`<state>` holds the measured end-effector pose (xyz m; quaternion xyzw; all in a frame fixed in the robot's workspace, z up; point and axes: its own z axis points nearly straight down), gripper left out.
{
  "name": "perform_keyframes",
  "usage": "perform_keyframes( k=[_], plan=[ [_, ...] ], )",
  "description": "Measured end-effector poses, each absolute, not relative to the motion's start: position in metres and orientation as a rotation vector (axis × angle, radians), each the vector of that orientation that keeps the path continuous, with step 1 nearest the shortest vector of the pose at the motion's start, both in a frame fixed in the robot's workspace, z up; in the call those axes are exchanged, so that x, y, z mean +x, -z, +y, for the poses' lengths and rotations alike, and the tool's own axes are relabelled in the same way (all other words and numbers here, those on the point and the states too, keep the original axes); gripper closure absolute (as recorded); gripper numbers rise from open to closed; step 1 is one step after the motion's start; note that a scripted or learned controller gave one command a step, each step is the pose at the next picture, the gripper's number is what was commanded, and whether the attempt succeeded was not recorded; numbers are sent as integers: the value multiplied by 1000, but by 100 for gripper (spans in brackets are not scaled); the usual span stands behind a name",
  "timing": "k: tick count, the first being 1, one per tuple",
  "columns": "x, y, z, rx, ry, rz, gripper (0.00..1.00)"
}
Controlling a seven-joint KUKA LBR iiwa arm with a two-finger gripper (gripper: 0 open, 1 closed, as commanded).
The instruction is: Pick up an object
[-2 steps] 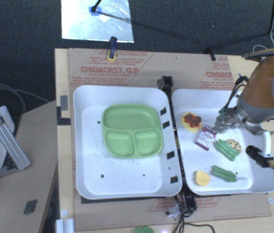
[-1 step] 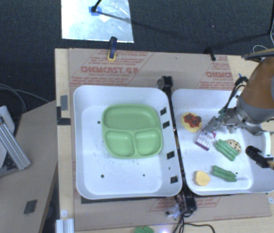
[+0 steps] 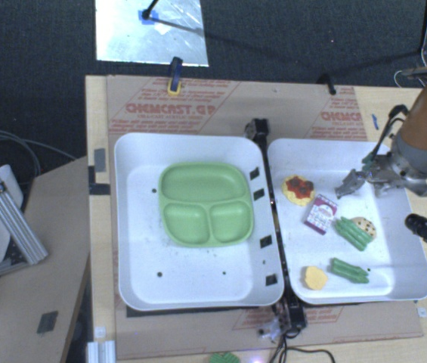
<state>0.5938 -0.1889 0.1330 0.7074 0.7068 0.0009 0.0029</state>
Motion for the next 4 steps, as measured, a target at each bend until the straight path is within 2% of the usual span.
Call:
perform_keyframes(
  k=[1,2,3,4],
  plan=[
    [566,-135,-134,2216,0,2228,0],
    [570,-135,-211,2221,0,2214,0],
    [674,-181,-205,2201,-12,2221,0],
    [642,-79,-151,2218,2,2234,0]
  ],
)
